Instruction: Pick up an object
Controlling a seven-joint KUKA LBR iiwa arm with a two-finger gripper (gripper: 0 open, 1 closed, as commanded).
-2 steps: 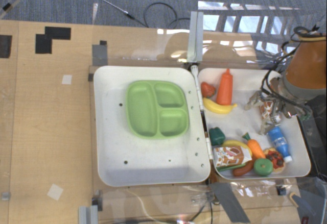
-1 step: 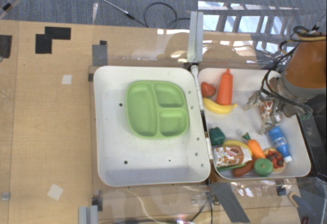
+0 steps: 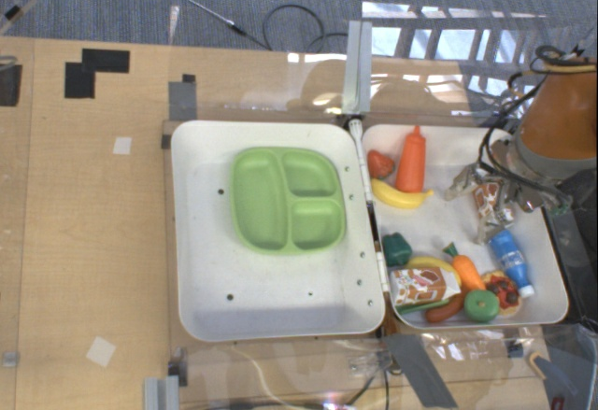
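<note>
Arm over R bin, claw low among toys; grip can't be told.
Arm [image 3: 561, 123] comes in at right of frame, claw [image 3: 492, 198] down in upper-right part of R bin [image 3: 559, 305], just above a brown snack pack [image 3: 488, 203]; can't tell if it's open or has anything. Blue bottle [image 3: 512, 261] lies just below it. Orange bottle [image 3: 411, 161] stands at bin's upper left w/ banana [image 3: 400, 197] and red toy [image 3: 379, 163] beside it. Carrot [image 3: 467, 270], green apple [image 3: 481, 306], juice box [image 3: 425, 287], sausage [image 3: 445, 309] crowd lower edge. L bin [image 3: 201, 305] at frame center holds a green tray [image 3: 285, 200]. Both bins sit on the desk [image 3: 84, 240].
</note>
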